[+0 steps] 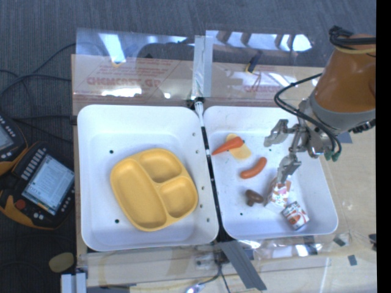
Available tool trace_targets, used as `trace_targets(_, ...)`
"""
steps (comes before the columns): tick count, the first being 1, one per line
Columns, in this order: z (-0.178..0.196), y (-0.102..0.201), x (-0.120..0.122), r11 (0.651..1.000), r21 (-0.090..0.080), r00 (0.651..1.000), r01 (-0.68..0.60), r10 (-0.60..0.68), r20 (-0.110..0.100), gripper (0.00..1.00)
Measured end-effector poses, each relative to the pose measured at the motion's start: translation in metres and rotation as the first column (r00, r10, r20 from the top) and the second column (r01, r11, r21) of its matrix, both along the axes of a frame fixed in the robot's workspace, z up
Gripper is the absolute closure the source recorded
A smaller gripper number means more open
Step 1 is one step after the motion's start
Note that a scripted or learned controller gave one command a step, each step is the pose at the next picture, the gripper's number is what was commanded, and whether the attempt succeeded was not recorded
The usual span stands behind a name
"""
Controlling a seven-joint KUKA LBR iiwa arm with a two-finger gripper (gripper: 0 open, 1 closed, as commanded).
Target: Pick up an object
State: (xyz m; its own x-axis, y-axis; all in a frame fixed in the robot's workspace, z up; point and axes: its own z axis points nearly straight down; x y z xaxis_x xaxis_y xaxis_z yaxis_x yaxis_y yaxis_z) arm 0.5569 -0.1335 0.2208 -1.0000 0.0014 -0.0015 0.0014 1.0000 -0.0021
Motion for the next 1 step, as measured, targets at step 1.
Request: trace_targets(1,-0.1288,0.0168,-0.0437,0.982,0.002,0.982,0.187,-0.187,0.005,0.0)
